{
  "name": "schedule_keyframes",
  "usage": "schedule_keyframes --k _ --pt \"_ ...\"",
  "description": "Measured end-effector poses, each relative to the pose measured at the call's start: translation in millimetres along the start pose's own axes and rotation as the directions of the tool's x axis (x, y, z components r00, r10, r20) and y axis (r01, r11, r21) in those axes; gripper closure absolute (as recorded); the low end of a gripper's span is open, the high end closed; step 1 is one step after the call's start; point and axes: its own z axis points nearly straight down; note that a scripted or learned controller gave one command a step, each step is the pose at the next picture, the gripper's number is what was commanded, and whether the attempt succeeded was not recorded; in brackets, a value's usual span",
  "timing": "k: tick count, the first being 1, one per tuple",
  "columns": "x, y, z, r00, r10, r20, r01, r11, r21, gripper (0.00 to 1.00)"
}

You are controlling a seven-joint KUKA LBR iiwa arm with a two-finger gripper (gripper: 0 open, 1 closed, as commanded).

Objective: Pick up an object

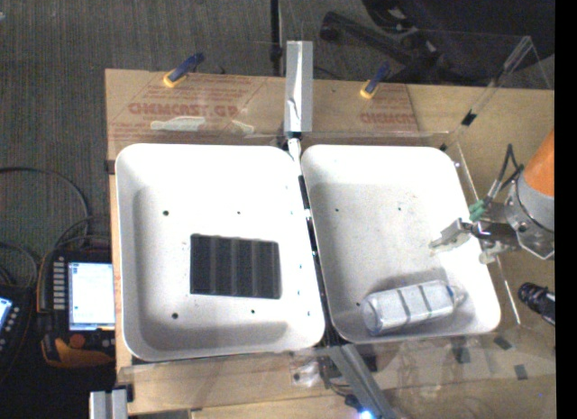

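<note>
Lying bottle (415, 305) just below-left of gripper (462, 233)

My bench (505, 111) is a pale wooden board on a dark grey carpeted floor (54, 66). Behind the bench stands a black chair base (397, 21). Left of the bench, a handheld control pendant (77, 305) lies among black cables (36, 201).

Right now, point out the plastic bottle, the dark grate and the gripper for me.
plastic bottle (413, 305), camera view, middle of its body.
dark grate (235, 266), camera view, centre of its slats.
gripper (453, 233), camera view, between its fingertips.
</note>
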Motion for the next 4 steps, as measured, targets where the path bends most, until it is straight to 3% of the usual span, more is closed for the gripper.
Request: schedule_keyframes --k 1,2,3,4 --pt "82 6 -36 1.0 -0.03 -0.001 0.03 1.0 -0.001 0.0" --pt "36 0 33 0.984 -0.177 -0.001 0.177 0.984 0.0 0.0" --pt "-6 3 110 0.94 -0.34 -0.002 0.34 0.94 -0.004 0.0" --pt "5 74 112 0.994 -0.105 -0.013 0.105 0.994 -0.012 0.0"
